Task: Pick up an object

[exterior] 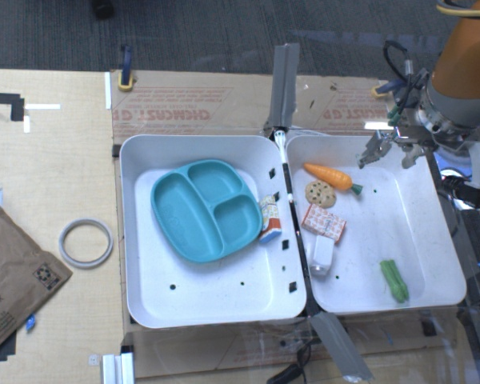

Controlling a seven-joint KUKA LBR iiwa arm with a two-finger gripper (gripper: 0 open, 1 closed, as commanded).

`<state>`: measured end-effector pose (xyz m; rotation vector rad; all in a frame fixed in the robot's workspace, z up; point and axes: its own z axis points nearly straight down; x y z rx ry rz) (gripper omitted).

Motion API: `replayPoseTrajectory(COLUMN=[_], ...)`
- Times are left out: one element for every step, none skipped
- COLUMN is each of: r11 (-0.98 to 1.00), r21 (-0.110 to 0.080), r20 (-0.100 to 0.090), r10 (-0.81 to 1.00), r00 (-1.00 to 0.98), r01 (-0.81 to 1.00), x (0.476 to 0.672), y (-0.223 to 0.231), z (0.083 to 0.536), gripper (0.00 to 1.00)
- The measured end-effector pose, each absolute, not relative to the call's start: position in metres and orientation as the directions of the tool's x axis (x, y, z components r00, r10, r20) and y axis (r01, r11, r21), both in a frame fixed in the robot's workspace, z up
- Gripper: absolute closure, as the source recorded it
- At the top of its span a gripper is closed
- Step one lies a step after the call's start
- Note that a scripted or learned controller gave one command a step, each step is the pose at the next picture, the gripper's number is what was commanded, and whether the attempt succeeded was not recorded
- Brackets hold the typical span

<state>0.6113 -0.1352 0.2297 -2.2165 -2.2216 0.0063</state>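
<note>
My gripper (390,152) hangs over the far edge of the right bin (432,214), its two dark fingers spread open with nothing between them. Below and to its left lie an orange carrot (330,176), a round cookie (321,194), a red-and-white packet (324,224) and a small white bottle (322,256). A green vegetable (394,280) rests near the bin's front right. The left bin (144,286) holds a teal divided plate (205,208) with a small carton (270,218) at its right rim.
A grey divider bar (284,86) rises between the bins at the back. A tape ring (86,242) and a brown cardboard box (12,278) lie on the bench to the left. Cables hang by the arm's wrist (400,74).
</note>
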Motion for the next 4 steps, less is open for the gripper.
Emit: replayPoseTrajectory(r11=[0.438,0.434,0.239,0.227], r21=[0.000,-0.001,-0.002,-0.004], r20=[0.000,0.000,-0.001,-0.002], r10=[0.899,0.901,0.971,0.974], r00=[-0.438,-0.434,-0.239,-0.227], r01=[0.899,0.901,0.971,0.974], x=[0.644,0.644,0.659,0.660], y=[-0.112,-0.114,-0.036,-0.017], z=[0.100,0.107,0.190,0.301], gripper=[0.00,1.00,1.00,1.00])
